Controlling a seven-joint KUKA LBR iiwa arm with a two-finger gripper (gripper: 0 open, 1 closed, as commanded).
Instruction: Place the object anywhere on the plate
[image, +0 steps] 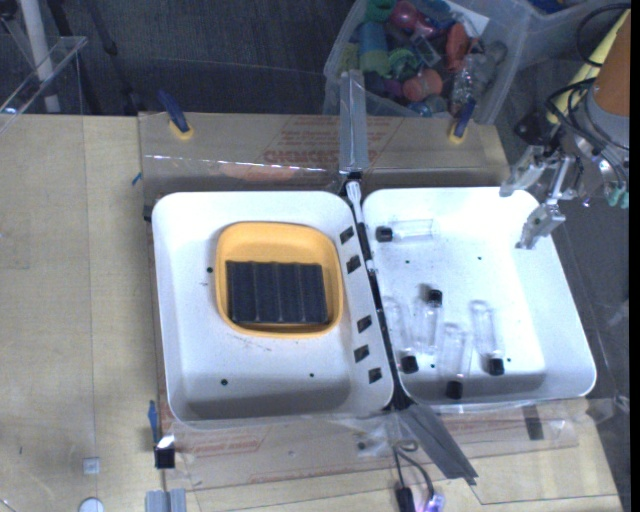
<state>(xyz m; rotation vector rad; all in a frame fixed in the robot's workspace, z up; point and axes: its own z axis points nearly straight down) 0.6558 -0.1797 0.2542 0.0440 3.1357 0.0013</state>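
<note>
A yellow plate (224, 252) lies in the left white bin (182, 320). On the plate rests a black ribbed rectangular object (278, 293), lying flat and covering most of the plate's floor. My gripper (538, 214) hangs over the far right corner of the right white bin (562, 330), well away from the plate. Nothing shows beneath it or in it. The arm's orange band sits at the view's top right.
Several clear vials with black caps lie in the right bin, one near the back (405, 231) and others toward the front (485, 338). A raised divider (358, 290) separates the bins. A clear box of colourful toys (420, 50) stands behind the bench.
</note>
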